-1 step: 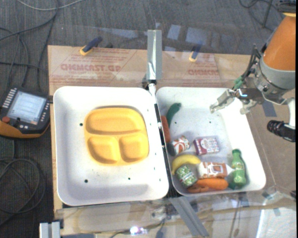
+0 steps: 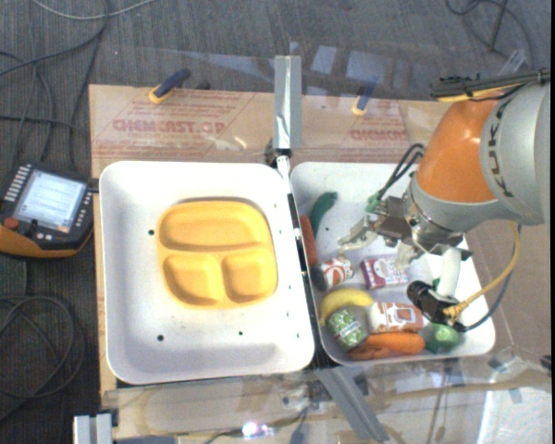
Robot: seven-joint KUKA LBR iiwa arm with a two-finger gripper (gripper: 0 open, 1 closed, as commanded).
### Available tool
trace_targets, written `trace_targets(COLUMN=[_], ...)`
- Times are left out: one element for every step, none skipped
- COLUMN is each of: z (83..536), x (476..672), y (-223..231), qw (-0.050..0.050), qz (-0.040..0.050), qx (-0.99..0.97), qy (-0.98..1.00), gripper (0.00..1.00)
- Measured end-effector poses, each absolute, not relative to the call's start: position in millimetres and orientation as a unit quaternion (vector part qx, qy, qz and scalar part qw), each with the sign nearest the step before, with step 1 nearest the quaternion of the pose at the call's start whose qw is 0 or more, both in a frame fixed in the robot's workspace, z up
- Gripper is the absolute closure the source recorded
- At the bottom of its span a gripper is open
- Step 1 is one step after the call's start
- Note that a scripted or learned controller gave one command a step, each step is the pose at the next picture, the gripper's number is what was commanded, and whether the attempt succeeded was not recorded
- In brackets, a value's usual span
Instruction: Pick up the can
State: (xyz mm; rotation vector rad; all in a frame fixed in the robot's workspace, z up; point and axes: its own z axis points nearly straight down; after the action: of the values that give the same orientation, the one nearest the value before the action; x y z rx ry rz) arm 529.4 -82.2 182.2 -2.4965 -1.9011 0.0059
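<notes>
**A:** How far along is the pick?

**B:** It is only beginning, I'd say. The gripper [image 2: 359, 234] is hanging over the back half of the right bin [image 2: 486, 345]. Its fingers are looking slightly apart and are closing on nothing. The can [image 2: 336, 272] is lying untouched.

**A:** Where exactly is it sitting?

**B:** It is lying close to the right bin's left wall, about midway along that wall. It is the small red-and-white cylinder, as I am reading it. A green-labelled round thing [image 2: 348, 327] nearer the front left corner is making me hedge a little.

**A:** So what is left to do?

**B:** Nearly everything: coming down over the can, closing on it and lifting.

**A:** Is there room for that?

**B:** Not much. A purple carton [image 2: 385, 271] is sitting just beside the can on the side away from the wall. A banana [image 2: 345, 301] is crowding its front side. A red pepper [image 2: 307, 239] is running along the wall just behind it. The wall is leaving little space for a finger, so I am judging a grip along the front-to-back line harder than it looks. The left bin [image 2: 129, 340] is carrying a yellow tray [image 2: 218, 252] in its middle.
</notes>
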Motion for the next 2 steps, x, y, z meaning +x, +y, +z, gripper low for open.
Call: trace_targets(z=[100.6,107.8], x=[493.4,492.3], y=[-104.8,-103.7], qw=[-0.003,0.001], qz=[-0.0027,-0.0011], qx=[-0.804,-0.803], qy=[-0.595,-0.595], gripper=[0.00,1.00])
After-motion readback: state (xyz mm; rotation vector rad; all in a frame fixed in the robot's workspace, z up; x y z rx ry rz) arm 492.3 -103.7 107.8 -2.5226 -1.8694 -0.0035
